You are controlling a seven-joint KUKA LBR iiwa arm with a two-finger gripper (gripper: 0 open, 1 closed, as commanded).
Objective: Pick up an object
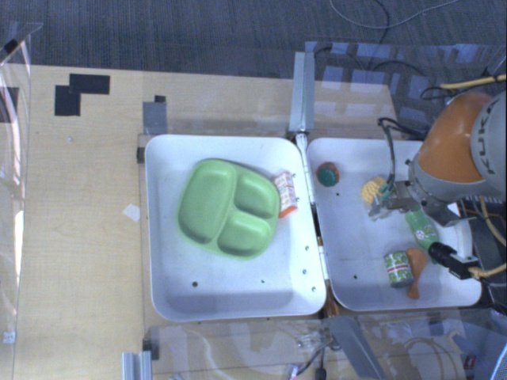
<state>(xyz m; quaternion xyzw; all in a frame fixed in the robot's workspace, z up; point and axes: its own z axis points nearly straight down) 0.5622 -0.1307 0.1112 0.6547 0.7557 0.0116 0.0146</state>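
Even, bright overhead light, soft shadows in the white bins [238,303], slightly soft focus throughout.

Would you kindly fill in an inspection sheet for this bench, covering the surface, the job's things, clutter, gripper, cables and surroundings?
Surface: wooden bench bearing left bin and right bin, side by side.
Job's things: green divided plate and small packet in left bin; green-red ball, yellow item, green bottle, small can and orange stick in right bin.
Clutter: black tape patches on bench.
Gripper: gripper low over right bin beside yellow item; grasp not discernible.
Cables: black cable looped on floor.
Surroundings: grey carpet.
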